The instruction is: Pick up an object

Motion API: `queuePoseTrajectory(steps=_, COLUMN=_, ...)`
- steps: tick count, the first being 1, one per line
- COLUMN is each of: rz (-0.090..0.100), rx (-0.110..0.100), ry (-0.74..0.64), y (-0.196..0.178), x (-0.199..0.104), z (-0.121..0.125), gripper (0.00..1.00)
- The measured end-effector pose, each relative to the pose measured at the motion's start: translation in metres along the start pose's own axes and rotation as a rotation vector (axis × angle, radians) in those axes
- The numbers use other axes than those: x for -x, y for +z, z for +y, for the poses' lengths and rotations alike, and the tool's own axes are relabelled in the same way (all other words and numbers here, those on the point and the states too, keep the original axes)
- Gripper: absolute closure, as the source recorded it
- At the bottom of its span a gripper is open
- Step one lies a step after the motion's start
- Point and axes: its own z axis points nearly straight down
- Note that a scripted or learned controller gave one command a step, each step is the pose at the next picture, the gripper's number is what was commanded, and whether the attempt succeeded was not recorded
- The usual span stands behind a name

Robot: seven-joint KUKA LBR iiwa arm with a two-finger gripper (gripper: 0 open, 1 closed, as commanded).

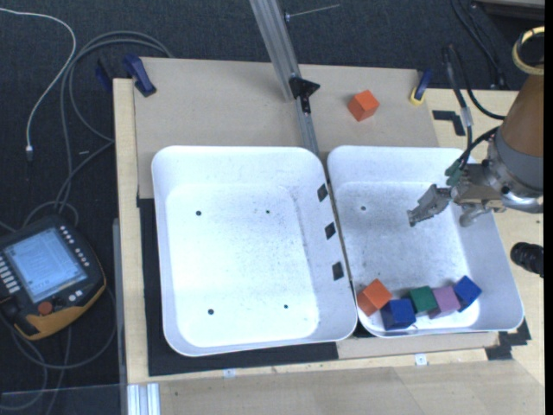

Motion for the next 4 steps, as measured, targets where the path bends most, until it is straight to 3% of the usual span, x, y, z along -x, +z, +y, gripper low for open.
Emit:
queuePoseTrajectory(steps=1, rz=0.005, rx=-0.010, ry=-0.008, y=0.072, x=-0.087, z=0.002, gripper=0.00)
queuePoseTrajectory(steps=2, rz=-0.003, rx=0.003, ry=0.004, y=0.068, x=-0.036, z=0.038, gripper=0.00)
queuePoseTrajectory(steps=3, rz=-0.001, rx=0.005, ry=0.000, y=0.057, x=-0.040, z=0.038, gripper=1.00)
queuePoseTrajectory(steps=4, rz=0.002, rx=0.002, ry=-0.007, y=0.064, x=-0.098, z=0.078, gripper=1.00)
